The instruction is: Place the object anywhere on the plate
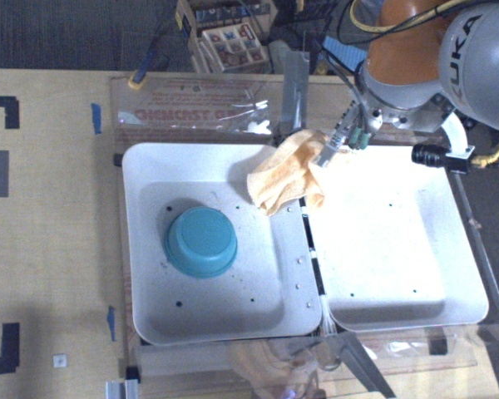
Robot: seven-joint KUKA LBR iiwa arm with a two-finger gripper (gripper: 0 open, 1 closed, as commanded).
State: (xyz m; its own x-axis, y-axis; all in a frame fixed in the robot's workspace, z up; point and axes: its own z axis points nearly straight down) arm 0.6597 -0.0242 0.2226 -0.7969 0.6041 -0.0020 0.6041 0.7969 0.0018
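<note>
The pincer is seen near the top of the frame, at the far rim where the two bins meet, hung below the grey arm with its orange band. Its slim fingers are closed upon the upper right corner of a cloth, and the fabric is pinched between them.

The cloth is pale orange-yellow, soft and crumpled, with folds running down from the pinched corner. It is gathered into a loose bunch that is draped over the far rim of the left bin and across the seam beside the right bin; its lower edge is hung just inside the left bin. Whether it is lifted clear of the rim cannot be told.

Left of and nearer than the cloth, well apart from it, a round teal plate is found on the floor of the left bin, shaped rather like a shallow bowl. A few dark specks are scattered on the white floor near it.

Both bins are carried by a light wooden surface, marked with black squares and bits of blue tape to the left of the left bin. Beyond the cloth, a clear plastic sheet with reddish lettering is laid flat, and boxes and cables are seen on the dark floor behind.
</note>
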